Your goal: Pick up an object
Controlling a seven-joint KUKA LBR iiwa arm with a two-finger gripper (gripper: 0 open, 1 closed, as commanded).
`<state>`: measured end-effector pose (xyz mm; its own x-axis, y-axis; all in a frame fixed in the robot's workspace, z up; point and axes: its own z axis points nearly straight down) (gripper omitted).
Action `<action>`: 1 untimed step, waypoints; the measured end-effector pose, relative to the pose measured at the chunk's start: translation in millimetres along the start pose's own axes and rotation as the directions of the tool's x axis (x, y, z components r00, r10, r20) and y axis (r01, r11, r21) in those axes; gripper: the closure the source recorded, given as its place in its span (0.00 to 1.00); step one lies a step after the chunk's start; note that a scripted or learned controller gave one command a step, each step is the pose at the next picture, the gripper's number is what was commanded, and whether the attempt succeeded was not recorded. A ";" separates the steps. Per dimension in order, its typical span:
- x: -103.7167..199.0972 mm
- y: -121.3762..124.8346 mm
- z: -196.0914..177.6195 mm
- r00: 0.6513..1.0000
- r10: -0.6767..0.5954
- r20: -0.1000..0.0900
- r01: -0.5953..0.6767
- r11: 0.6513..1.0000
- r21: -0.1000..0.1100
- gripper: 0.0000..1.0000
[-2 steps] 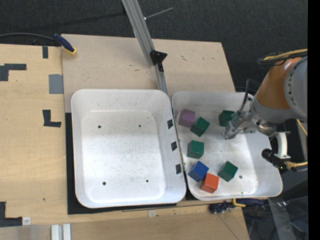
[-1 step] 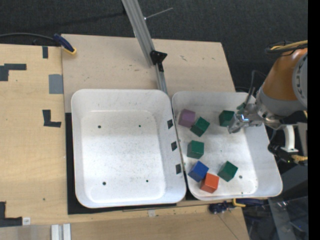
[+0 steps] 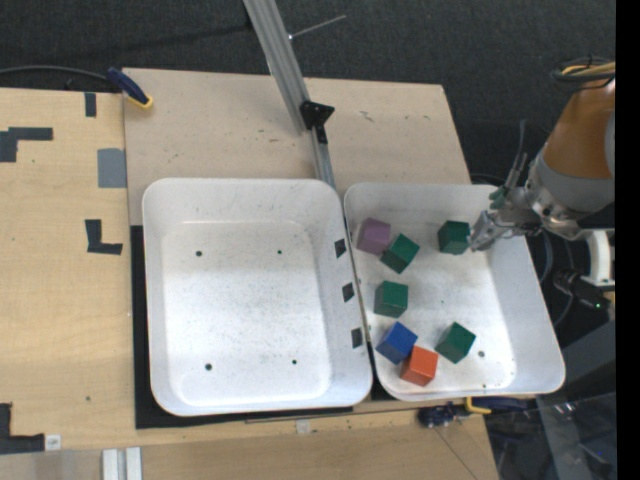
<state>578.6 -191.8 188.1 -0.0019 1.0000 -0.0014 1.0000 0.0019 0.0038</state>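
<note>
Low over the right-hand shallow white bin [image 3: 530, 308], the grey two-finger gripper [image 3: 484, 232] sits just beside a dark green cube [image 3: 454, 236] near the bin's far right corner; from where I stand I cannot tell how the gripper is set, since it blurs into shadow against the cube, nor whether it touches the cube. Behind it the arm [image 3: 575, 173] comes in from the right, its orange band [image 3: 585, 133] above the grey wrist, tilted down and leftward across the bin's right rim. That cube lies apart from the others: a pale purple cube [image 3: 374, 234] and a second green cube [image 3: 401, 252] touch each other near the bin's left wall, a third green cube [image 3: 392, 297] lies below them, and a blue cube [image 3: 397, 342] and an orange cube [image 3: 420, 365] sit together by the near left corner, with a fourth green cube [image 3: 456, 341] just to their right. Open white floor lies between the gripper's cube and the lower cubes, and along the right wall. Beside it, the left white bin [image 3: 160, 298] shares a rim with the right one, and a slanted grey metal rail [image 3: 280, 53] runs down from the top to that shared rim.
</note>
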 end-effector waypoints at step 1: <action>0.2 1.7 -53.3 1.000 0.000 0.000 0.000 1.000 -0.001 1.00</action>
<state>580.1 -191.6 241.4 -0.0022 1.0000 -0.0018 1.0000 0.0022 0.0051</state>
